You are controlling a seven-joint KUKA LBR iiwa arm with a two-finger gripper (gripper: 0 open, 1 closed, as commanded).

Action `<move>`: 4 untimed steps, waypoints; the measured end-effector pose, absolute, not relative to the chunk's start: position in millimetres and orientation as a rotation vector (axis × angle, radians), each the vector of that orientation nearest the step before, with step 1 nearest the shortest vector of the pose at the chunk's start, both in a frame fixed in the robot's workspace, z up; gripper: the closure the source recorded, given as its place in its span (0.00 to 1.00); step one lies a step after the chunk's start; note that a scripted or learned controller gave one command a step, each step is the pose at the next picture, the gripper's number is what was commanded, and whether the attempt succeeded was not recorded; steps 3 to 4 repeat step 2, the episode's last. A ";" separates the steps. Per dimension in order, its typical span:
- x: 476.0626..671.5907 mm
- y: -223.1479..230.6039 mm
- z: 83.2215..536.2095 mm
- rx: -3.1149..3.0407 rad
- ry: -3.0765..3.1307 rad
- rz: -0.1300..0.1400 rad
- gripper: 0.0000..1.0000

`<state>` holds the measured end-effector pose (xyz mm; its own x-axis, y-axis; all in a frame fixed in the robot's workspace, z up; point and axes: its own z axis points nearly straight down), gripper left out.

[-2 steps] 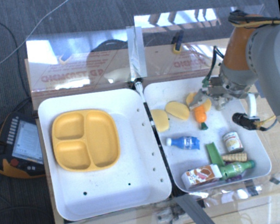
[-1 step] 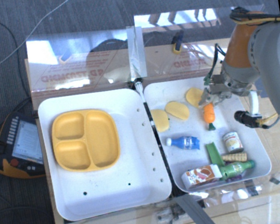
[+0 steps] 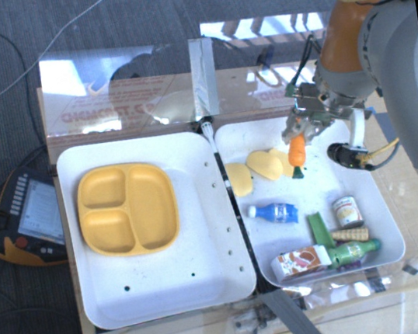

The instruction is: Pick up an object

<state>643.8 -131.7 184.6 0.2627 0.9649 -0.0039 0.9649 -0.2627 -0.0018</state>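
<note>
Carrot [image 3: 297, 154] hangs upper right of centre in the frame, over the right bin [image 3: 389, 212], its orange top pinched in the end effector [image 3: 299, 134], green tip pointing down. The hold looks shallow and near one end, so I judge it could swing or slip out and drop beside the yellow pieces [image 3: 265, 165]. The arm [image 3: 346, 38] reaches in from the upper right, wrist bent down over the bin's back edge.

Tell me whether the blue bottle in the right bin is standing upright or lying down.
Lying down. The blue bottle rests on its side on the right bin floor, its white cap pointing toward the left bin.
</note>
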 end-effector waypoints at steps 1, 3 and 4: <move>653.2 -167.2 274.1 2.623 1.725 -0.007 1.00; 667.7 -111.5 240.5 2.608 1.749 -0.010 1.00; 667.7 -111.5 240.5 2.608 1.749 -0.010 1.00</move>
